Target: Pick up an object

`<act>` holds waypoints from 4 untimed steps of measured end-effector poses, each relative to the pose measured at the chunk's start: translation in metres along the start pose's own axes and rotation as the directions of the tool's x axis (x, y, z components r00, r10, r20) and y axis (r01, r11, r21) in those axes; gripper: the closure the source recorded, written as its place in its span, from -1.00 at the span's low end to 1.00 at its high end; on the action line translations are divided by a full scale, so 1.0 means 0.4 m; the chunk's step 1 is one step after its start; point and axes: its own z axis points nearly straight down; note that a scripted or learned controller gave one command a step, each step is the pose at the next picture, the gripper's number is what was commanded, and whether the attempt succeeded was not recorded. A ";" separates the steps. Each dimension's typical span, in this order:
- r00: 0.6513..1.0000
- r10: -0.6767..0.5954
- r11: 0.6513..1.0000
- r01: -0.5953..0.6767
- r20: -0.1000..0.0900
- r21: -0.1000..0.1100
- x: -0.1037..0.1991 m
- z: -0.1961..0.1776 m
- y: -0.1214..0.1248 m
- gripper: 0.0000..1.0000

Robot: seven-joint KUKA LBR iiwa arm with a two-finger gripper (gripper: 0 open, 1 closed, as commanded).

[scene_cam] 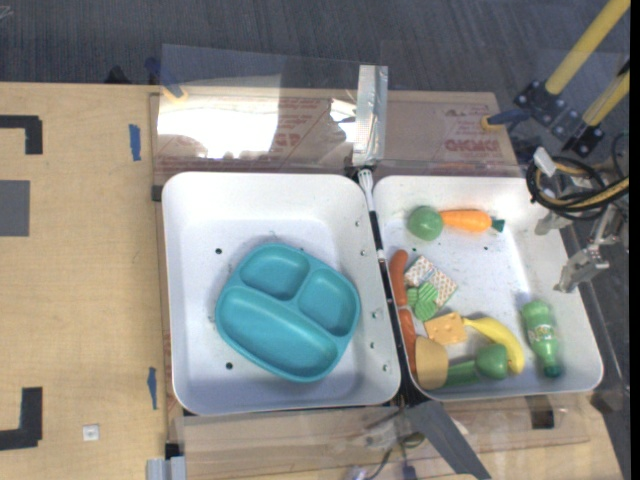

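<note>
Your gripper (583, 266) is hovering at the right bin's (500, 193) right rim; you cannot tell its opening. The green bottle (540, 333) is lying just below it inside that bin, likely light, stiff and slippery, so be aiming across its body.

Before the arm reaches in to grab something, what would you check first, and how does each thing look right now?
1. Things to pick are in reach: ok. The right bin holds a carrot, a banana, a green bottle and other toys.
2. A target stands apart from its neighbours: ok. The bottle lies alone near the bin's right wall.
3. Crowded spots to avoid: not ok. The banana and the pieces at the bin's front left touch or overlap.
4. Left bin: ok. It holds a teal divided plate, apart from the toys.
5. Jaws ready to close: cannot tell. The arm's end at the right edge is too unclear.
</note>
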 end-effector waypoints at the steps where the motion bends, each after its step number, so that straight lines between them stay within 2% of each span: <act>1: 0.991 0.132 0.991 -0.132 0.006 0.002 0.127 0.371 0.069 -1.00; 2: 0.996 0.089 0.996 -0.089 0.012 -0.003 -0.057 0.148 0.294 -1.00; 3: 0.981 0.194 0.981 -0.194 0.019 -0.001 0.010 0.333 0.274 -1.00; 4: 0.993 0.117 0.993 -0.117 0.011 0.002 -0.196 0.217 0.140 -1.00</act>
